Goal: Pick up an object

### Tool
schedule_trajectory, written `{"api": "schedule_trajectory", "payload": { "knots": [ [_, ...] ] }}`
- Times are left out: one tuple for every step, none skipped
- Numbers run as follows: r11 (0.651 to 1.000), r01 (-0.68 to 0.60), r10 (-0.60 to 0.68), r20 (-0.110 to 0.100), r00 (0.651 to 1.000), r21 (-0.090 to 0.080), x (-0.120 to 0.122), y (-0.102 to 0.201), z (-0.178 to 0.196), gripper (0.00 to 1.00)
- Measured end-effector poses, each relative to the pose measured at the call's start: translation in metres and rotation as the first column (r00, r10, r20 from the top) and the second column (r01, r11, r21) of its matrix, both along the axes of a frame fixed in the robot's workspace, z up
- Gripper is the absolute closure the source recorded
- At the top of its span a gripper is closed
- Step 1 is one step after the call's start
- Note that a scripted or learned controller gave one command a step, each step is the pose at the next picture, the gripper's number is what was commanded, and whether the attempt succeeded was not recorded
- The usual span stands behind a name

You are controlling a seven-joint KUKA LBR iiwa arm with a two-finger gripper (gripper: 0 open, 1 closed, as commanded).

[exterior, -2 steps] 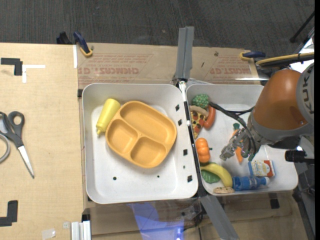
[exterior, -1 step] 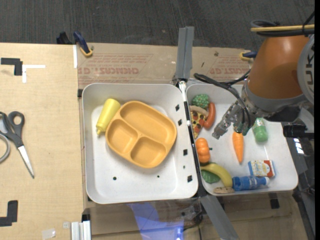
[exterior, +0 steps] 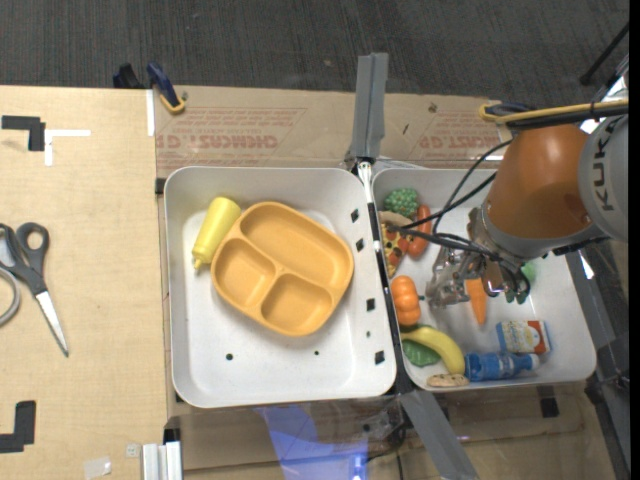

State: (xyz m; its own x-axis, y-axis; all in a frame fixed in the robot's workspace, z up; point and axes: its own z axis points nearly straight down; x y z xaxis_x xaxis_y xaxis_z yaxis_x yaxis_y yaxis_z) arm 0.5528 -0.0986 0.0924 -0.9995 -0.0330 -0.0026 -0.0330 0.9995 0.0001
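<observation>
— Where do you see the hand (exterior: pixel 462 290)?

— You'll find it low in the right bin (exterior: pixel 575 363), over the toy food. Whether it grips anything, you cannot tell.

— And the objects?

— An orange carrot (exterior: pixel 478 303) lies just beside the hand; a small pumpkin (exterior: pixel 404 299), a banana (exterior: pixel 435 345) and a blue bottle (exterior: pixel 497 366) sit nearby. Your left bin (exterior: pixel 190 368) holds an orange tray (exterior: pixel 282 267) and a yellow bottle (exterior: pixel 214 230).

Dark grey carpet floor (exterior: pixel 250 18) along the top. Light wood surface (exterior: pixel 80 268), scissors (exterior: pixel 35 278) near its left edge, flattened cardboard (exterior: pixel 260 133) along its far edge.
</observation>
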Motion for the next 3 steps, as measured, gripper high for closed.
{"api": "schedule_trajectory", "payload": {
  "knots": [
    [1.0, 0.0, 0.0, 0.0, 1.0, 0.0, 0.0, 0.0002, 0.0, 0.0],
    [1.0, 0.003, -0.003, 0.004, 1.0, 0.0, 0.0013, 0.0, 0.0099, 1.0],
    [1.0, 0.003, -0.003, 0.004, 1.0, 0.001, 0.0012, 0.0, 0.0099, 0.0]
  ]
}}
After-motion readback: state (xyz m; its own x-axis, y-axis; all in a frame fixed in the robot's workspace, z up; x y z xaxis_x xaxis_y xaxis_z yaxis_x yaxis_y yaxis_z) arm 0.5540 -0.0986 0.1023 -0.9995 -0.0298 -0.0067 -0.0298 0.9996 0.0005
